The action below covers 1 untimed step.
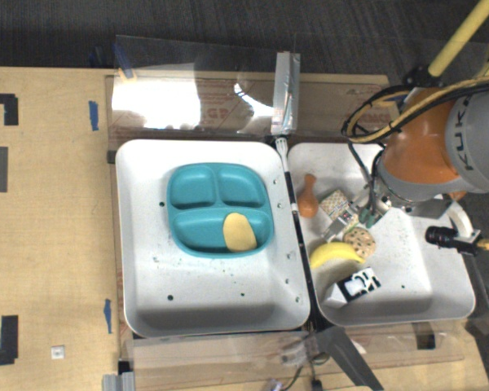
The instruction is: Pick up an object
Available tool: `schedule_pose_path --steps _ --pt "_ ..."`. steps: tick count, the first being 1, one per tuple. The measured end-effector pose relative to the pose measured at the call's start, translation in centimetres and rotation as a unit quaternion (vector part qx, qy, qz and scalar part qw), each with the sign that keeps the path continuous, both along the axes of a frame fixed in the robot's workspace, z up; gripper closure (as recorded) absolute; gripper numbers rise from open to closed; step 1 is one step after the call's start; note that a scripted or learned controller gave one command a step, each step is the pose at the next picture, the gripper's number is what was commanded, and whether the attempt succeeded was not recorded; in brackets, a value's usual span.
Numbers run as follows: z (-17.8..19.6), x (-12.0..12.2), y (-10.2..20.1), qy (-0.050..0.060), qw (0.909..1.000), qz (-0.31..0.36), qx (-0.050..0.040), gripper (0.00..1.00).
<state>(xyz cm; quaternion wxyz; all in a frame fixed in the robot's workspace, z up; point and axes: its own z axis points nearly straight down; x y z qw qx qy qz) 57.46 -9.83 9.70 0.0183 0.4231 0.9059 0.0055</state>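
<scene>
My gripper reaches down into the right bin from the right, under the orange-banded wrist. It sits among a cluster of objects: a small patterned box just to its left and a round speckled piece just below it. A yellow banana lies below those, and a black-and-white item lies nearer the front. An orange-brown piece stands at the bin's left side. Whether anything is gripped is hidden by the wrist and the clutter.
The left bin holds a teal divided plate with a yellow oval object in its front right compartment. A ridge separates the two bins. Cables loop behind the arm.
</scene>
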Motion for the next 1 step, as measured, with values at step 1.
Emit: schedule_pose_path --steps 1 --pt "-0.12 -2.60 -0.07 0.000 0.9947 -0.103 0.0041 0.00"
